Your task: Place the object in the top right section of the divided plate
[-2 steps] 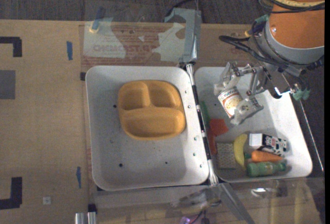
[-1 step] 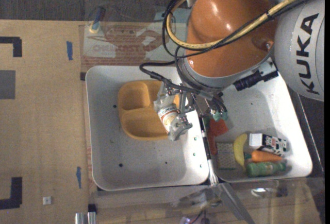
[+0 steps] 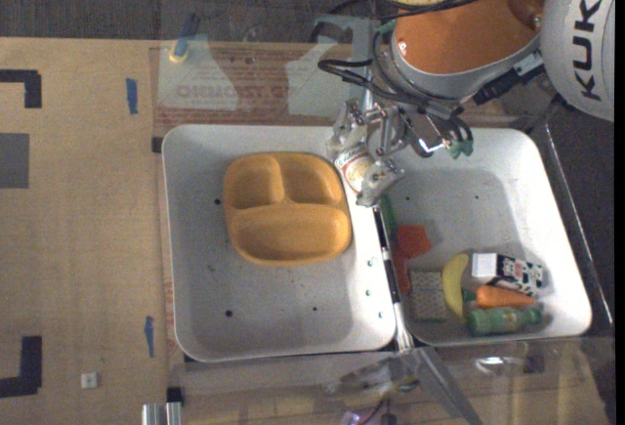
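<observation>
Your gripper hangs over the seam where the two bins meet, near their far edges. Between its fingers sits a small cylindrical object, white w/ a reddish label, looks like a can or cup. So the gripper is closed on the object, which appears to hang clear of the bin floor; I judge it in transit, not resting.

The divided plate lies in the left bin, toward its far edge and nearer the right wall than the left. Orange, three sections: one wide section on the near side, two smaller ones on the far side. The target, top right section, is the far one closest to the seam. The object is just beside that section's right rim, not over it yet. That explains the held position: a short carry leftward puts it above the target.

The right bin carries the remaining stock, bunched in its near right corner: a banana, a carrot, a green bottle, a small white box, plus a red piece and a tan sponge-like block by the seam. All well apart from the gripper, no interference expected.

Risk: the plate rim is raised; if you release early, the object could land on the rim and tip out. Recommend centering over the section before lowering.
</observation>
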Available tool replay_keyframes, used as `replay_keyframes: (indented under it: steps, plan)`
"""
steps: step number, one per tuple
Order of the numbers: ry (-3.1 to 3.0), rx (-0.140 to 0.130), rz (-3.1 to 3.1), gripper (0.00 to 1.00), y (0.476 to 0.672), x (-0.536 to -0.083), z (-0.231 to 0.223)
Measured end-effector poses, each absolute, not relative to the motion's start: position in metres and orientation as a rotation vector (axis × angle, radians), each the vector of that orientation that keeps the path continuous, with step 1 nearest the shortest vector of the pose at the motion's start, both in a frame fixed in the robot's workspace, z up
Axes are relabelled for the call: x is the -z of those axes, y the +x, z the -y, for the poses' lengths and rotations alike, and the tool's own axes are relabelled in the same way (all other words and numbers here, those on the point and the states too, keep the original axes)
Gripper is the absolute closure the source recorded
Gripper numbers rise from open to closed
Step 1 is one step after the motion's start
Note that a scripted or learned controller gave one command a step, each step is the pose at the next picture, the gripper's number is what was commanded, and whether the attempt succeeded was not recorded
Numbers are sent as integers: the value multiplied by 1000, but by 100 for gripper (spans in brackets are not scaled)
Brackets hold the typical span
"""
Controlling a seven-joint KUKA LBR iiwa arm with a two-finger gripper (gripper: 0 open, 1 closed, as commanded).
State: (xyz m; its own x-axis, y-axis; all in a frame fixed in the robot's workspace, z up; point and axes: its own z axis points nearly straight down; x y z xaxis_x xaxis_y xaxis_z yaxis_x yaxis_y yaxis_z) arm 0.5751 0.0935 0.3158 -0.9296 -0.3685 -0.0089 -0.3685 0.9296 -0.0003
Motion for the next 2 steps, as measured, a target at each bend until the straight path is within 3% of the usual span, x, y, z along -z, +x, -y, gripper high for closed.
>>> replay_keyframes:
  steps: [1,2]
  plan:
    - [-589,-3,-3076,100,633,-310,-58]
    - [-588,-3,-3076,0,633,-310,-58]
